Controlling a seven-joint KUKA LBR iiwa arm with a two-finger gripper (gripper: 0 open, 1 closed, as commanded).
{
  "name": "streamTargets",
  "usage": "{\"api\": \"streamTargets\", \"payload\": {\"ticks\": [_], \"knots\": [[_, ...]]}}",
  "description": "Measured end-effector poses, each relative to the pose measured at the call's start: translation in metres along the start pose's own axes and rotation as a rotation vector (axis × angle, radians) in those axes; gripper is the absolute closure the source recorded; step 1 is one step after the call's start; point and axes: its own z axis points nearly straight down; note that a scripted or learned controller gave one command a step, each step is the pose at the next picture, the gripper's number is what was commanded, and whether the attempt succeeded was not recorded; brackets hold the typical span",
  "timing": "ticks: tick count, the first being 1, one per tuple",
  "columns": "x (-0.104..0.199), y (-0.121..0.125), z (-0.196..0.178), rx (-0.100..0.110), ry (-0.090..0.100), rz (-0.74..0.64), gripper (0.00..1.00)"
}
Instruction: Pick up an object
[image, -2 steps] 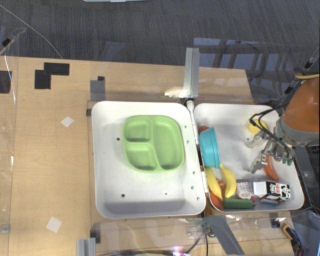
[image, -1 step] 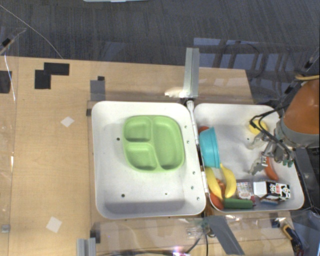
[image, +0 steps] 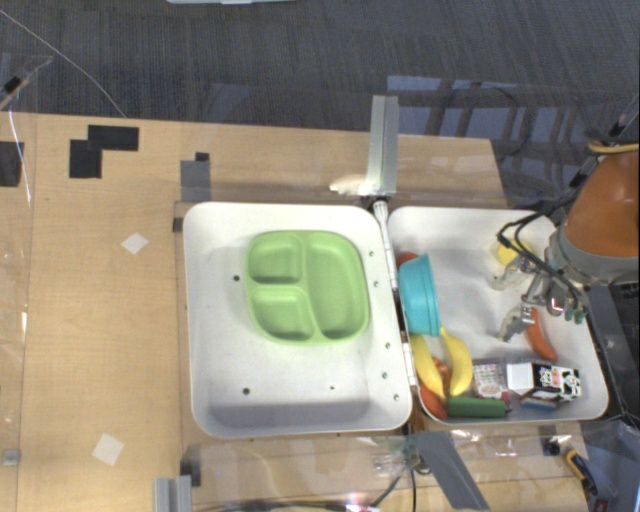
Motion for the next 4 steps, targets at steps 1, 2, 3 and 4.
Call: {"api": "streamTargets", "payload": {"ticks": [1,2,3,4], "knots": [[0.0223,-0.0058,-0.0005,0.000,0.000,0.285,0.00],[0.0230,-0.0062,-0.0004,0.002,0.001,0.326,0.00],[0.0255,-0.0062,-0.0006,0.001,-0.001,0.346,0.00],[0.0312,-0.0069,-0.0008,0.000,-0.001,0.354,0.00]]}}
